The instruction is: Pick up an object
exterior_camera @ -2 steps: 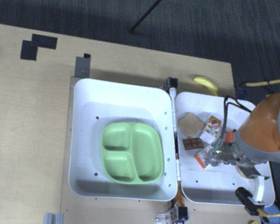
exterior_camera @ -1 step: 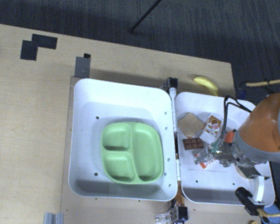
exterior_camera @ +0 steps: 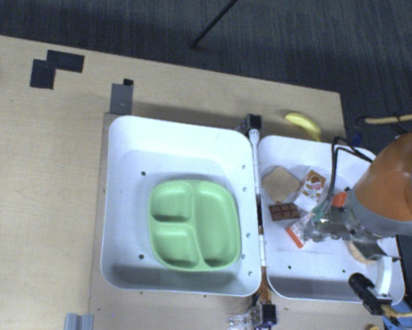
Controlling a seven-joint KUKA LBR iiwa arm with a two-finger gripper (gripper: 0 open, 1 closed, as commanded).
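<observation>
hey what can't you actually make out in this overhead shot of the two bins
- End effector, camera view: too blurred to read its grip or whether it holds anything.
- Small orange item beside it: too small to identify.
- Right bin: the arm covers its right side.
- Yellow object behind that bin: partly hidden by the rim.

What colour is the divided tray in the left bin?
Light green tray, seen in the camera view.

Hidden and cut off
The arm [exterior_camera: 399, 191] runs off the right edge and covers part of the right bin [exterior_camera: 310, 285].
</observation>
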